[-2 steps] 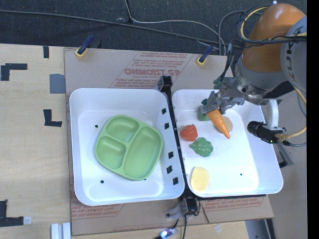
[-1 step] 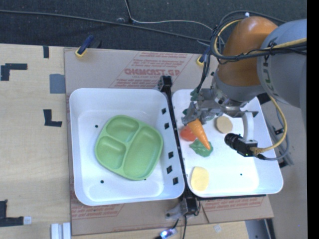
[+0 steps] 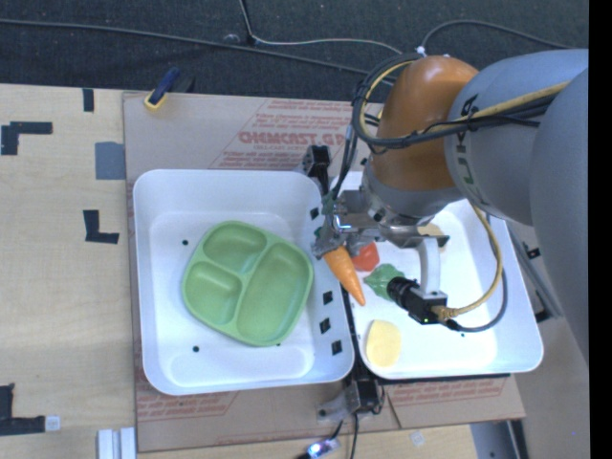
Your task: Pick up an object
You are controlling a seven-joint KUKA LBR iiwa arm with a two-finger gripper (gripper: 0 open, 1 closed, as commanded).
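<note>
My gripper point(image 3: 334, 242) hangs over the wall between the two bins, under the orange wrist band. An orange carrot point(image 3: 346, 275) sits with its thick end between the fingers and its tip slanting down to the right, above the bins' adjoining rims. The gripper is shut on it. Just right of the carrot, a red object point(image 3: 367, 253) and a green object point(image 3: 382, 277) lie in the right bin point(image 3: 497, 352), partly hidden by the arm. A pale yellow object point(image 3: 383, 342) lies near that bin's front.
A green divided plate point(image 3: 251, 281) lies tilted in the left bin point(image 3: 158, 256). The arm's bulk covers the back of the right bin. A black cable plug point(image 3: 413, 300) hangs beside the green object.
</note>
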